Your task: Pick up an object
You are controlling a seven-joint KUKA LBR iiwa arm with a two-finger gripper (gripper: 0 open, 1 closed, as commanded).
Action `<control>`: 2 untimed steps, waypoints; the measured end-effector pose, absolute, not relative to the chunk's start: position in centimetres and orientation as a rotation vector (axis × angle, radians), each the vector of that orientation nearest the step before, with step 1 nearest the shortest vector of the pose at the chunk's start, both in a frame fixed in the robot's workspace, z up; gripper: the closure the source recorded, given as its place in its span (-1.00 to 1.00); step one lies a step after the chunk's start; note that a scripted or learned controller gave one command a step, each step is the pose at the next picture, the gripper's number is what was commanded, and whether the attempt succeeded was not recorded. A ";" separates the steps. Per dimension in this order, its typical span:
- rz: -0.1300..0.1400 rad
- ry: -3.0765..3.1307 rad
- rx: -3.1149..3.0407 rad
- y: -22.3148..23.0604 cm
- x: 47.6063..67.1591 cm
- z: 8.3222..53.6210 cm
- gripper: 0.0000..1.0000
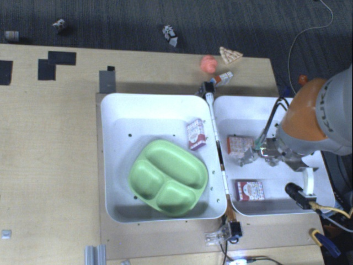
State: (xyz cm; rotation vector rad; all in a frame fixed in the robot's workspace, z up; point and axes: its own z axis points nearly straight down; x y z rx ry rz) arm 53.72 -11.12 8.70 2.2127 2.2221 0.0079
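My tool [255, 154] hangs in the right bin [276, 203], seemingly touching the upper carton [238, 145] just leftward; grip state unreadable.

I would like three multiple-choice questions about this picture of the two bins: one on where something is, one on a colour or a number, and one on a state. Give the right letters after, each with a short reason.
1. Where does the green divided plate lie?
A. In the left bin
B. In the right bin
C. On the bench outside the bins

2. How many small red-and-white packets lie in the right bin?
A. None
B. Two
C. Four

3. How does the green plate rest?
A. Flat on the bin floor
B. Tilted against the bin's near wall
C. Lifted by the claw

Answers:
1. A: the plate sits inside the left bin's walls.
2. B: the upper packet and the lower packet.
3. B: its near edge rides up the wall.
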 end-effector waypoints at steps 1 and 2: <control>0.011 2.216 2.211 -10.5 49.8 8.8 -1.00; 0.016 2.215 2.206 -10.5 50.0 9.9 1.00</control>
